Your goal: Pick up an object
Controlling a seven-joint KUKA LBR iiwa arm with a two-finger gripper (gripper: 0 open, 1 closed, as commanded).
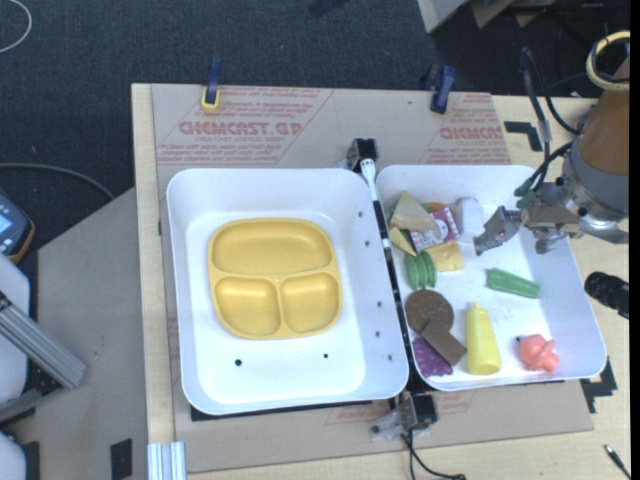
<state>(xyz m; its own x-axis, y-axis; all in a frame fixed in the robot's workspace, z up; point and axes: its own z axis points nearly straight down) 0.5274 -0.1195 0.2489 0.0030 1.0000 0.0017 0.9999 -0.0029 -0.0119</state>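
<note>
My gripper [520,235] hangs over the right bin's [565,313] far right part, its two dark fingers spread apart with nothing between them. Just below it lies a green pod-shaped piece [513,283]. A yellow bottle [482,340] and a pink-orange toy [538,353] lie near the front of the bin. A brown disc [430,310], a purple piece [430,358] and a brown block [446,346] are grouped at its front left. Farther back lie a tan wedge [410,213], a green ribbed piece [420,268], a yellow piece [447,258] and a small white bottle [467,213].
The left bin [190,268] holds a yellow divided tray [275,276]. A black divider strip [378,238] runs between the bins. Blue clamps [211,83] [440,86] pin the cardboard at the back. Cables and the orange-banded arm [605,158] crowd the right side.
</note>
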